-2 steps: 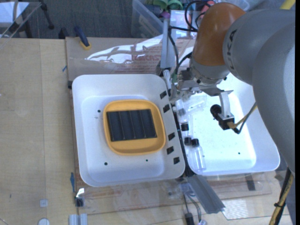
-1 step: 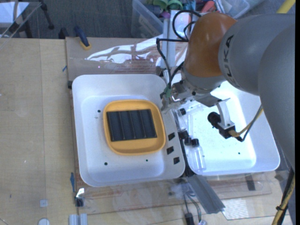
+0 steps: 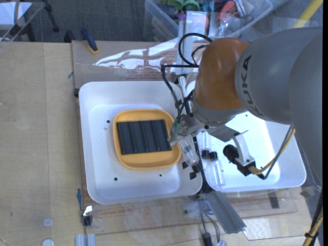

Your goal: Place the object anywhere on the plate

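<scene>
A yellow plate (image 3: 147, 160) lies in the left bin (image 3: 97, 137), right of the bin's middle. A black ribbed slab (image 3: 143, 136) rests flat on the plate and covers most of it. My gripper (image 3: 192, 155) hangs low over the wall between the two bins, just off the plate's right rim. The orange wrist band and the grey arm above it hide much of the gripper. A small grey-green bit (image 3: 175, 130) shows at the plate's right edge under the wrist; I cannot tell what it is or whether it is held.
The right bin (image 3: 287, 170) lies mostly under the arm. A clear tub of coloured toys (image 3: 205, 1) stands behind the bins. Crumpled clear plastic (image 3: 133, 60) lies behind the left bin. Bare wooden bench (image 3: 36, 137) spreads to the left.
</scene>
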